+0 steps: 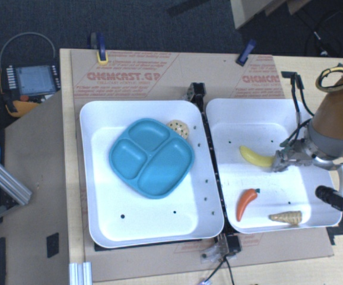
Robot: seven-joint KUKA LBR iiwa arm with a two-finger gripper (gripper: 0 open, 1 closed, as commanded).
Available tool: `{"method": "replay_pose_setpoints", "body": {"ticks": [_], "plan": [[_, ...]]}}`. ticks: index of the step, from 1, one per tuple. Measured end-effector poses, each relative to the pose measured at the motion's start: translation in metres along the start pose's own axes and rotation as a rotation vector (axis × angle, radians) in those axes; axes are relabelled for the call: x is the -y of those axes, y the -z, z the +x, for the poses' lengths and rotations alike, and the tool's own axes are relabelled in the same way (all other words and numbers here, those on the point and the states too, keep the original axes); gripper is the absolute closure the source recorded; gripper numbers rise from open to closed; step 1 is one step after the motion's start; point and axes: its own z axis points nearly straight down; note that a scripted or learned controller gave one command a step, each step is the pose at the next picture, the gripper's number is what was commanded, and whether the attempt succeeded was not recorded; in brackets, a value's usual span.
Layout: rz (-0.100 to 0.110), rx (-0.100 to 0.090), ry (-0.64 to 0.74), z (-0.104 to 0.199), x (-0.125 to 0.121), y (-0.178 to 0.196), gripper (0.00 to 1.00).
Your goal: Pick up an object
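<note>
Right bin (266, 114), front to back: tan cone (286, 217), orange-red pepper (247, 202), then yellow banana (256, 157). Gripper (280, 161) sits right at the banana's right end, can't tell if it's apart or clamped tbh. Left bin (100, 177) has a blue divided plate (152, 157) w/ a cookie (178, 127) behind it.

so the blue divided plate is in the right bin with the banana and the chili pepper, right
Not quite. The camera view shows the blue divided plate in the left bin, beside a cookie. The banana and the chili pepper are in the right bin.
</note>
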Motion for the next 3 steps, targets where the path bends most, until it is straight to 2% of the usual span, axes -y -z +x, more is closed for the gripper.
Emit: {"method": "replay_pose_setpoints", "body": {"ticks": [1, 2, 3], "plan": [[-0.006, 0.003, 0.001, -0.002, 0.000, 0.043, 1.00], [-0.007, 0.004, 0.001, -0.011, -0.005, 0.101, 1.00], [-0.004, 0.002, 0.001, -0.011, -0.006, 0.111, 1.00]]}}
